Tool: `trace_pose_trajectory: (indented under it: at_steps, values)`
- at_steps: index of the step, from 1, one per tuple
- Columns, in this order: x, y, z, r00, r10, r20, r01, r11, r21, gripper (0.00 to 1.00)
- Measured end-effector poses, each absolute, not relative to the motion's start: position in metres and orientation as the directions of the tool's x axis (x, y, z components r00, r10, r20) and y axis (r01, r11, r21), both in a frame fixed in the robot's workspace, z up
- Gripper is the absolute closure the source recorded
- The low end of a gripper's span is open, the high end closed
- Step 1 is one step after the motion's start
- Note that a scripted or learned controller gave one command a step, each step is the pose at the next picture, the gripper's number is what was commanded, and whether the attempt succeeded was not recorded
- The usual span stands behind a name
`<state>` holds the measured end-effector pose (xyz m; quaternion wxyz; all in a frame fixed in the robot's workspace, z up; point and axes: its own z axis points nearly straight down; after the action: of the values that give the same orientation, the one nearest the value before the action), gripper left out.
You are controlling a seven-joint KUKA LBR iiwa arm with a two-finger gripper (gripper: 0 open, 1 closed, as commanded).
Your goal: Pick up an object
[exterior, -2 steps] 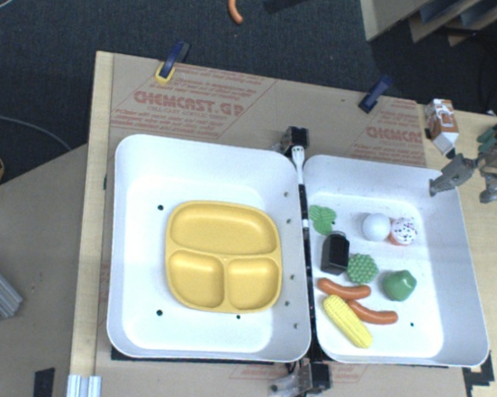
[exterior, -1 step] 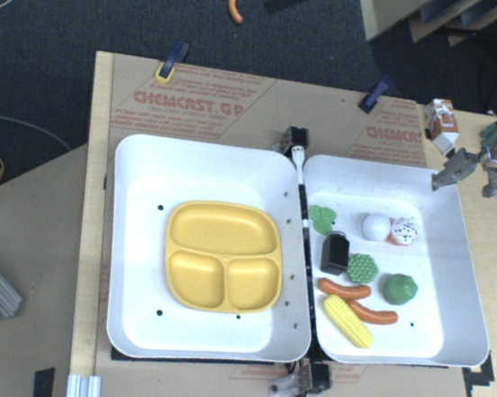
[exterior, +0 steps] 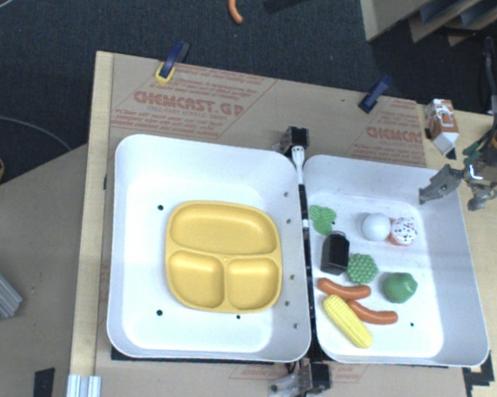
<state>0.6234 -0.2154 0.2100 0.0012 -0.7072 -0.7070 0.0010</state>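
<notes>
While your gripper (exterior: 458, 187) hangs spread and empty over the right bin's (exterior: 463, 294) far right rim, the nearest item, a white ball (exterior: 376, 226), sits well apart to its left, round, plain, beside a speckled egg (exterior: 403, 231).

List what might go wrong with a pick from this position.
The toys crowd together: the corn cob touches a sausage, and the black block abuts the broccoli, so a grasp may catch two. The white ball may roll away. The gripper sits near the bin's far rim, risking contact.
</notes>
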Motion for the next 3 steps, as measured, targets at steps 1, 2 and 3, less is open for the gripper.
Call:
trace_pose_trajectory:
  at_steps: [1,2,3]
  values:
    - [0.627,-0.210,0.148,-0.002,1.000,0.002,1.000,0.002,-0.007,0.00]
    - [0.616,-0.208,0.093,0.000,1.000,0.002,1.000,0.000,-0.006,0.00]
    - [0.616,-0.207,0.085,-0.001,1.000,0.001,1.000,0.001,-0.003,0.00]
